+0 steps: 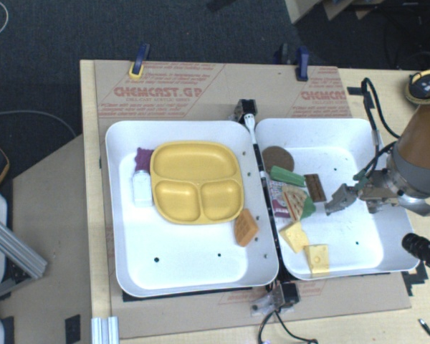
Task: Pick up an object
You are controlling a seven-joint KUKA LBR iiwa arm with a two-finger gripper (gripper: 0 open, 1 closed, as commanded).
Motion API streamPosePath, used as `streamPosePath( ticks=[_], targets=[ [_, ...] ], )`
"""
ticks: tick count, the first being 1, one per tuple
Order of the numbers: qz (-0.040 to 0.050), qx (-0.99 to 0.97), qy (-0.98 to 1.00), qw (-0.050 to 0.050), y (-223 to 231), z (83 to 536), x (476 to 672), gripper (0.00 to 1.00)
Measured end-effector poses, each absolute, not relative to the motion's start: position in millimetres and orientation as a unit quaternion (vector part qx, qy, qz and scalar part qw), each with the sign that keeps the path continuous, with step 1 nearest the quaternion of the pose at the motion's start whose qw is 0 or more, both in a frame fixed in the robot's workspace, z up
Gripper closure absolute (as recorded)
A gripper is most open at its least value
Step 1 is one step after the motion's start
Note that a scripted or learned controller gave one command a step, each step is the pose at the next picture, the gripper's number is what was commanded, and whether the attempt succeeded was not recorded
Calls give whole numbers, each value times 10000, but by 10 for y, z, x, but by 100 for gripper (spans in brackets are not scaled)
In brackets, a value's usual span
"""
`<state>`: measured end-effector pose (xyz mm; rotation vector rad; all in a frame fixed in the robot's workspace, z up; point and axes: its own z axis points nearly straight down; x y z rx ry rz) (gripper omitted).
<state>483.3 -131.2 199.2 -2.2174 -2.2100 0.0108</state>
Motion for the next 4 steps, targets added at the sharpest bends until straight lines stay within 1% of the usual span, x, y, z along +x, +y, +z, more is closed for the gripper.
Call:
streamPosePath(
  ticks=[1,2,3,4],
  targets=[
    [2,-7072,-7070,5,-1313,2044,4861,0],
    [19,-7074,-7068,41,-1309,1450,4761,0],
    [11,-7079,-7063,30,-1302,820,4727,0],
    [2,-7075,-7067,16,-1300,844,4725,0]
  ],
)
